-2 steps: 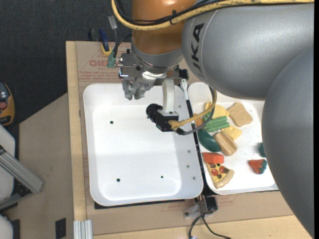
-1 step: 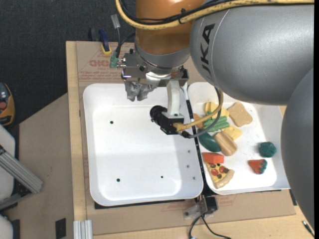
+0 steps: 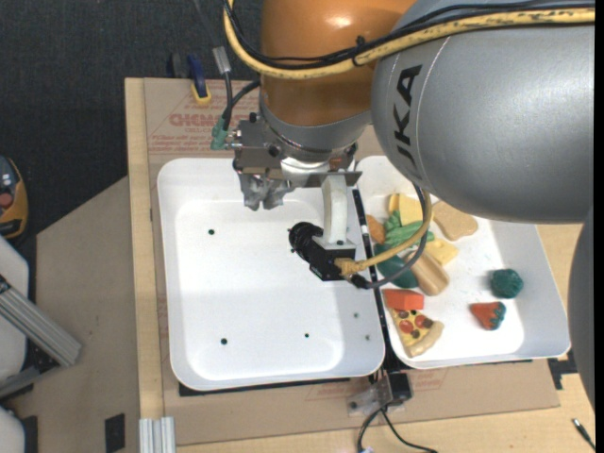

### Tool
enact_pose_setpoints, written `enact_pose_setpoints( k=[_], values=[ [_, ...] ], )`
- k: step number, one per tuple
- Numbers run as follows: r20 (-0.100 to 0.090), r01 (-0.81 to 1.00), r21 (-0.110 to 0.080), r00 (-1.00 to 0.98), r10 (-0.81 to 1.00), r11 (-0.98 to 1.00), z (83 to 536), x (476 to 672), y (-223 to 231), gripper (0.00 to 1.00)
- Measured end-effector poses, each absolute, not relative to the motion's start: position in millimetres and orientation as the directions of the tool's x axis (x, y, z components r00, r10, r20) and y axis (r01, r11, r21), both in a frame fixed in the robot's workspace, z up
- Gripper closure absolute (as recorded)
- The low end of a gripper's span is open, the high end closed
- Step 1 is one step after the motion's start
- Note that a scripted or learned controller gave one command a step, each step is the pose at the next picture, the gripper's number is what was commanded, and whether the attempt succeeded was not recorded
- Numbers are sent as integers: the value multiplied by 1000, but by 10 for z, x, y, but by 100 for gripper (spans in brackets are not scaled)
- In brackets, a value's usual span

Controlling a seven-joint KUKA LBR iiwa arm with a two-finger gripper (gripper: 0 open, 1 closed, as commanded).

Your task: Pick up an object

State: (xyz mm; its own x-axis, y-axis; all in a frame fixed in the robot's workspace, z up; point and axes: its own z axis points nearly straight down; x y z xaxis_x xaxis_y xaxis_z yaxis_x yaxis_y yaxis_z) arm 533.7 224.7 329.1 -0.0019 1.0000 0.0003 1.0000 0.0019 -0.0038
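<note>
Fingers point(image 3: 258, 196): mine, low over the far end of the shallow white left bin point(image 3: 236, 352); apart or together, I cannot tell.
Shallow white right bin point(image 3: 540, 340): holds 1 plastic pizza-slice toy point(image 3: 416, 328) at its near edge, 1 red toy wedge point(image 3: 488, 315) and 1 teal toy ball point(image 3: 507, 283) nearby.
Desk point(image 3: 151, 140): brown board.

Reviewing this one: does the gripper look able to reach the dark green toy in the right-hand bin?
Probably yes. The dark green toy lies alone on bare bin floor with nothing on it. The gripper hangs over the left bin, so it must first cross over.
</note>
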Motion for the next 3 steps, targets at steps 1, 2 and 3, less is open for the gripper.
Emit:
enact_pose_setpoints(
  k=[1,2,3],
  values=[
    [10,1000,18,-4,1000,4,4913,5080,2248,100],
    [4,1000,7,-2,1000,2,5389,4915,2243,100],
    [-8,1000,-16,2,1000,-2,3676,5199,2238,100]
  ],
)
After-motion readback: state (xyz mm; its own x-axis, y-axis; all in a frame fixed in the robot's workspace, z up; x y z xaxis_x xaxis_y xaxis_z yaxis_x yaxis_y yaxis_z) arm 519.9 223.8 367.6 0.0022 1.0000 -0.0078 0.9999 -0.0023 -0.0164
